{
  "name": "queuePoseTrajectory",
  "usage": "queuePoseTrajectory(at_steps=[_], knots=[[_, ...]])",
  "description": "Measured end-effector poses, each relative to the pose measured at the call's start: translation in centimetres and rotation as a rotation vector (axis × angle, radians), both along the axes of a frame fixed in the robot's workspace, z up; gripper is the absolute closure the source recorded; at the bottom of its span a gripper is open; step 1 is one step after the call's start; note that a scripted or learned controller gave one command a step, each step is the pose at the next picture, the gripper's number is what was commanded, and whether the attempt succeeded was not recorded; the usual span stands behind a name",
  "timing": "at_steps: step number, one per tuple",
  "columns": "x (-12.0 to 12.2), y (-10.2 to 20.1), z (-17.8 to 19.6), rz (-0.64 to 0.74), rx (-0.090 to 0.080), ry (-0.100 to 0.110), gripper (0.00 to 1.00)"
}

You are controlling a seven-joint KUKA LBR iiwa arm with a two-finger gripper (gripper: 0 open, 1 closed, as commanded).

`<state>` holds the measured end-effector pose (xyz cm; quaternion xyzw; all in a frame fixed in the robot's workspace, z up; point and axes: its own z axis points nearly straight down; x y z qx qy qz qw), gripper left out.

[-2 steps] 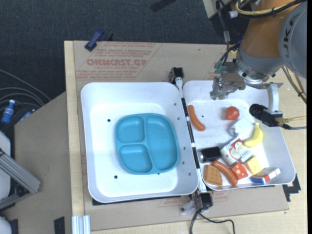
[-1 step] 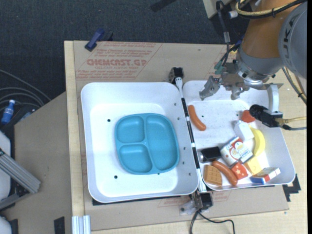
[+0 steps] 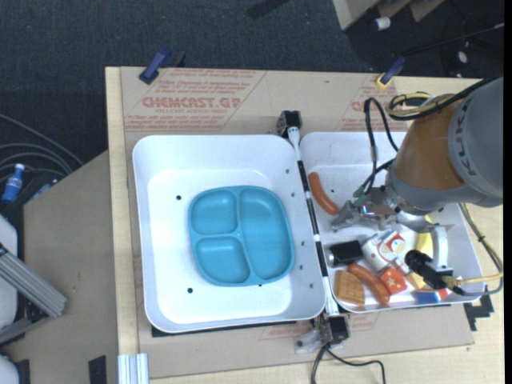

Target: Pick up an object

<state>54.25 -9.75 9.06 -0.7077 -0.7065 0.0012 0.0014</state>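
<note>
You've got the orange sausage [image 3: 324, 193] as the closest pick, lying at a slant in the upper left of the right bin [image 3: 336, 146], close to the wall it shares with its neighbour. Your tool [image 3: 354, 214] sits just to the sausage's lower right, low over the bin floor. From this angle you can't tell whether it is wide or narrow.

Just below the tool there's a small black block [image 3: 346, 252], and beside it, to the right, a white packet [image 3: 386, 246] with red print. Further down, a second sausage [image 3: 368, 277], darker and redder, runs diagonally. A tan slab [image 3: 349, 290] is tucked against its left side in the bin's lower left corner, and a red piece [image 3: 394, 281] sits at its right end. A yellow piece [image 3: 426, 242] stands to the right of the packet, and a thin blue stick [image 3: 430, 296] lies along the bin's bottom edge.

The arm [image 3: 428, 154] comes in from the right of the frame, its orange band hanging over the bin's upper right part.

Look left now: the left bin [image 3: 152, 214] carries a blue divided plate [image 3: 240, 236] with three compartments, lying flat near its middle. Both bins rest on the desk [image 3: 200, 102], which shows red lettering along the top, with a blue clamp [image 3: 156, 65] at its upper left corner.
</note>
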Motion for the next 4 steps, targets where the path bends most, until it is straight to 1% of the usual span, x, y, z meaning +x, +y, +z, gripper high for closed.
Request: queuePoseTrajectory(at_steps=[1,2,3,4], knots=[[2.9,0.4,-0.6,0.002,0.000,-0.005,0.00],[2.9,0.4,0.4,0.001,-0.001,-0.006,1.00],[2.9,0.4,0.4,0.001,-0.001,-0.006,0.00],[3.0,0.4,1.4,0.001,-0.001,-0.008,1.00]])
